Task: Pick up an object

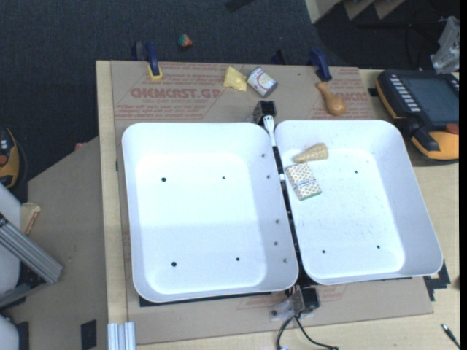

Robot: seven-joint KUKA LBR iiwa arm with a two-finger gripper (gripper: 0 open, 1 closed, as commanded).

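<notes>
Two candidates lie in the right bin [408, 195], near its upper-left corner, close to the divider: a tan cone-shaped piece [311, 153] with its long axis running left-right, tilted up to the right; just below it a patterned packet [303, 180], long axis roughly up-down; the claw's state cannot be told, so which way the pieces lie from it stays unknown.

arm and tool clear of bins [197, 217]

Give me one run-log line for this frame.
right bin: cone-shaped piece, patterned packet near left wall | board behind bins: yellow piece, small box
</notes>
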